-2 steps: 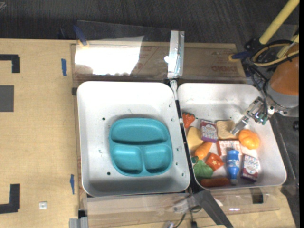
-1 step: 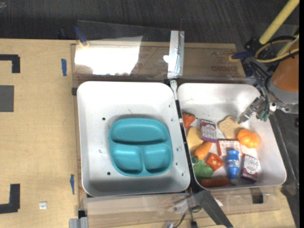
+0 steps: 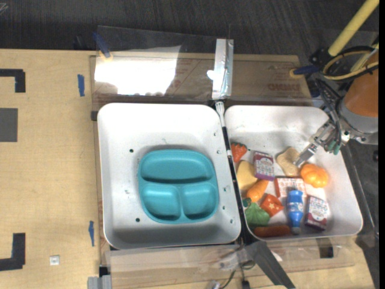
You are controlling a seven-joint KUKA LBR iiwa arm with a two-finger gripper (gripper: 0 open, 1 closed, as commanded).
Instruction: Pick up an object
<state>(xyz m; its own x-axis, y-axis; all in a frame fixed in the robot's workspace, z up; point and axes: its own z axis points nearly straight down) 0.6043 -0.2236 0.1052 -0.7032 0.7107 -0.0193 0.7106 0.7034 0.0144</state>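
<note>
The right bin [image 3: 283,120] holds a heap of toy groceries. Among them are an orange fruit [image 3: 314,175], a beige bread-like piece [image 3: 289,160], a purple and white packet [image 3: 263,164], a yellow piece [image 3: 245,174], a blue bottle [image 3: 295,202], a green vegetable [image 3: 255,215] and a dark red packet [image 3: 317,212]. My gripper [image 3: 308,152] reaches in from the right and slants down-left. Its tip sits just above the right end of the beige piece and close to the orange fruit. Nothing is visibly lifted.
In the left bin [image 3: 114,137] lies a teal divided tray [image 3: 177,184]. A clear plastic sheet [image 3: 156,71] and a metal divider post [image 3: 222,71] stand behind the bins. Yellow cables [image 3: 349,65] and the orange-banded arm [image 3: 364,98] crowd the right edge.
</note>
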